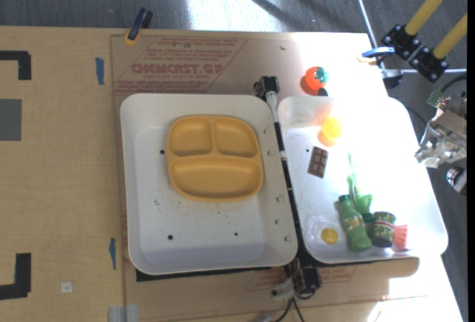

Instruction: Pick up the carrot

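The carrot (400,237) appears to be the short orange-pink piece in the right bin (415,127), in the corner nearest the camera and close to the bin's right wall. Strong glare washes out that corner, so this is a best guess. A dark green leafy lump (382,228) touches its left end, and a green bottle (354,222) lies just beyond that. The gripper (436,144) sits at the right edge of the picture, outside the bin's right rim and about halfway along it. Whether it is open or closed cannot be told, and it holds nothing that can be seen. From the gripper, the carrot lies toward the bottom of the picture and a little to the left, over the rim. Its long axis seems to run roughly left to right across the picture, so a grasp across its width would likely suit, with little room beside the wall and the crowding greens.
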